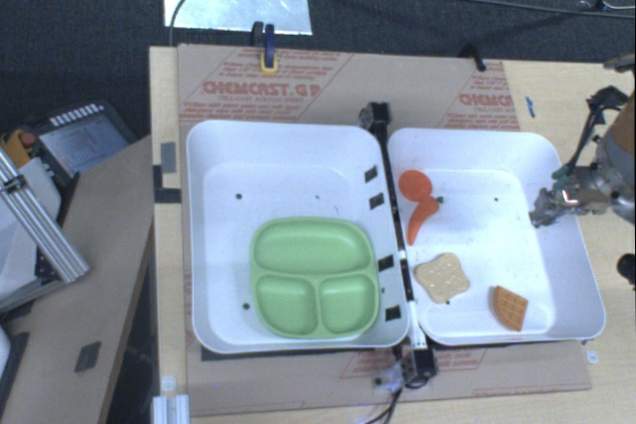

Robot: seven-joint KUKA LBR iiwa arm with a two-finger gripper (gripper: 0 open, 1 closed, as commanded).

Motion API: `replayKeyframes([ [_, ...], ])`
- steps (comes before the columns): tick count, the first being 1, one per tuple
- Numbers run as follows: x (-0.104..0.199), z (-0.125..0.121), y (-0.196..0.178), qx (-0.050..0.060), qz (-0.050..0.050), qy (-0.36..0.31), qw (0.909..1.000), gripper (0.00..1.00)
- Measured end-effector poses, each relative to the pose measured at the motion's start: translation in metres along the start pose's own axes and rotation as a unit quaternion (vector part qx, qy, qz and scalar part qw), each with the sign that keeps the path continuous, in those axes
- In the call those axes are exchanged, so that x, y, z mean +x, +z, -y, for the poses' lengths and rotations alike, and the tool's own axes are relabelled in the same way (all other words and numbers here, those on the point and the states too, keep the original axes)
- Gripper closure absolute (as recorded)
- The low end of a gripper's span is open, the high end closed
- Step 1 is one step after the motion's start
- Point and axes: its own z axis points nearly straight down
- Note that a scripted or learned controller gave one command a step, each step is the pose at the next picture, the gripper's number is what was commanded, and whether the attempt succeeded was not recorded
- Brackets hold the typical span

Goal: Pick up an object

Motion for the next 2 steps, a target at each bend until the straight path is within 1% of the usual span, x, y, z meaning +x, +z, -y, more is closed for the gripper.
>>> replayKeyframes([
  [1,0.059,-0.024,-0.001,0.000,-0.001,-0.003,1.0000,1.00],
  [2,0.111,-0.044,0.008,0.000,-0.001,-0.002,1.0000,1.00],
])
